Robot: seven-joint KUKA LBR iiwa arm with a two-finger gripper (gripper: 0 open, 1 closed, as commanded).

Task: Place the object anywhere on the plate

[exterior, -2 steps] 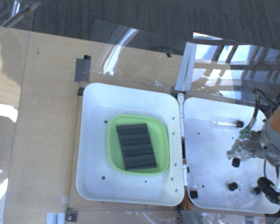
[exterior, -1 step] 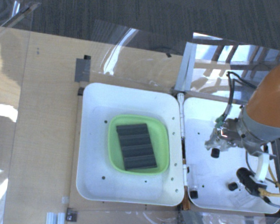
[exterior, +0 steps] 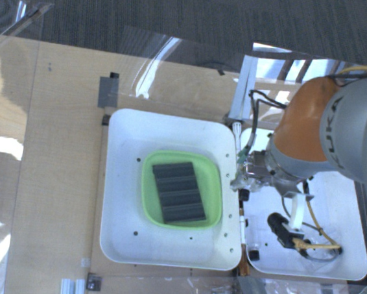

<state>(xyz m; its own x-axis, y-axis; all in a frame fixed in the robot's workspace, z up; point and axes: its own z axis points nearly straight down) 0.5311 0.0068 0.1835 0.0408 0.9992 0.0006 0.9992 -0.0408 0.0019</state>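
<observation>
1. Here, the dark grey ribbed rectangular block (exterior: 178, 193) lies flat on the lime-green square plastic plate with rounded corners (exterior: 147, 195). Its long side is slightly tilted, and it sits well inside the plate's raised rim.
2. We see the plate resting near the middle of the left shallow white bin (exterior: 122, 169), with bare white floor on every side of it.
3. The gripper (exterior: 246, 174) is to the block's right and apart from it. It is past the plate's right edge, above the seam where the two bins meet. It touches neither the block nor the plate.
4. We cannot tell whether the gripper is clenched or released, because the wrist covers it from above.
5. The bulky grey arm (exterior: 361, 129) reaches in from the right over the right shallow white bin (exterior: 352, 219). Its orange band (exterior: 306, 123) sits just above the wrist, which is turned down toward the left bin's right wall.
6. Both bins stand side by side on the pale wooden bench (exterior: 51, 162). We note a small grey block-shaped fitting (exterior: 108, 91) on the bench just beyond the left bin's far left corner.
</observation>
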